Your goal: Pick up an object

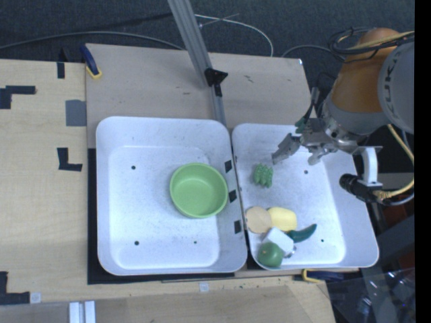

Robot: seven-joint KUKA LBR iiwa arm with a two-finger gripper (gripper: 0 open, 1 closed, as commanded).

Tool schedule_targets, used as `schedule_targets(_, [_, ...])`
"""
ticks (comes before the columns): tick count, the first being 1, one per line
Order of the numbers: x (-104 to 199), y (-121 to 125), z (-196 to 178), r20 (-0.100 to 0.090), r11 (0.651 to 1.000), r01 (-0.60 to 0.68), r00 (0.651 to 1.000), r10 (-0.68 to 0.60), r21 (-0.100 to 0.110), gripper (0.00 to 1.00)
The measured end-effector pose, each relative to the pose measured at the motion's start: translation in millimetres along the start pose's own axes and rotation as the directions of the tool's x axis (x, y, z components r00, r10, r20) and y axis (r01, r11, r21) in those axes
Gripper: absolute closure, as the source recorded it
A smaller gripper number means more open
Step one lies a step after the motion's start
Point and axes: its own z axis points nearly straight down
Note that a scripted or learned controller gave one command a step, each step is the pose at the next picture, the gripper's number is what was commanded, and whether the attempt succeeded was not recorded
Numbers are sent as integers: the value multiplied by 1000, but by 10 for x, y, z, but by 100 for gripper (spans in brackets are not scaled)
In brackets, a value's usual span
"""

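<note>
Camera view, near edge first: right bin [350, 244] has a cluster at its near-left corner: green ball [271, 254], white block [279, 239], yellow piece [283, 217], tan round piece [258, 219], dark green pepper-like item [305, 232], all touching or just beside each other. Left bin [121, 180] holds one green bowl [198, 190], upright, toward its right side. Further back in the right bin, a small green knobbly toy [263, 175] sits alone near the left wall. Gripper [300, 152] hangs over the far part of the right bin, fingers apart, nothing between them. Likely target is the knobbly toy: it lies just toward the left wall and slightly nearer than the gripper, clear of the cluster. Judgement: a short shift toward that wall, then descend. Grasp not yet made. Long axis too small to tell.
</note>
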Motion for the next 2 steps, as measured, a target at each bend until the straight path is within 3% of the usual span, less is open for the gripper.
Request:
schedule_targets(1, [-1,0,-1,0,1000,0,1000,0,0,0])
schedule_targets(2, [54,-1,637,0,1000,-1,1000,1,6,0])
